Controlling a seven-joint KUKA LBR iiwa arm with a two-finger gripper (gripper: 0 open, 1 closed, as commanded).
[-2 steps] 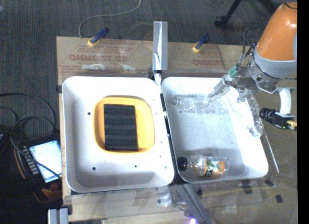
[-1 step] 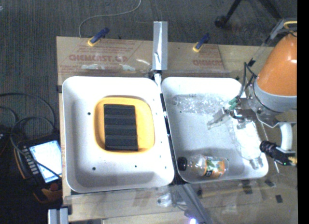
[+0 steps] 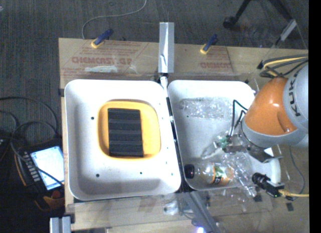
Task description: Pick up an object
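Note:
In the right bin (image 3: 210, 91) lie clear plastic bottles. One crumpled bottle (image 3: 203, 108) rests near the far wall. Another bottle (image 3: 210, 173) with a dark cap and an orange label lies at the near edge. More crinkled clear plastic (image 3: 233, 164) sits between them under the wrist. My gripper (image 3: 231, 145) reaches down over this plastic from the right; the grey wrist and orange band (image 3: 266, 111) cover most of it. The left bin (image 3: 80, 126) holds a yellow tray with a black ridged block (image 3: 125, 132).
The bins sit side by side on a wooden bench (image 3: 115, 59) with two blue-yellow clamps (image 3: 102, 37) at the back. An upright metal post (image 3: 166, 46) stands behind the divide. Cables and a small lit screen (image 3: 47, 165) lie at the left.

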